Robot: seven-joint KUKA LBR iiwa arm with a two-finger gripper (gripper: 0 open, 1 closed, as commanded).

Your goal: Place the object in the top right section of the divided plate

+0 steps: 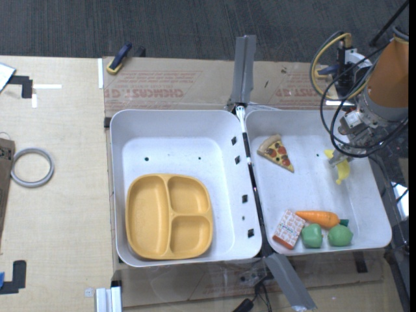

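The divided plate (169,215) lies in the left bin (123,174) near its front edge. The pizza slice (278,153) rests near the back-left corner of the right bin (370,233), with a carrot (316,218) by the front edge. The tool (359,123) hangs over the right bin's back-right corner; I cannot tell its state.

A single fixed camera sits above the bench and looks down at a slant, far enough off to take in both white bins whole — the left bin (123,174) with the yellow divided plate (170,215) toward the near edge, the right bin (364,233) beside it. The far side of the bench lies at the top, where dark floor shows beyond the cardboard. The arm (390,77) enters from the right side — its orange band at the frame's edge. A roll of tape (30,167) lies at the left.
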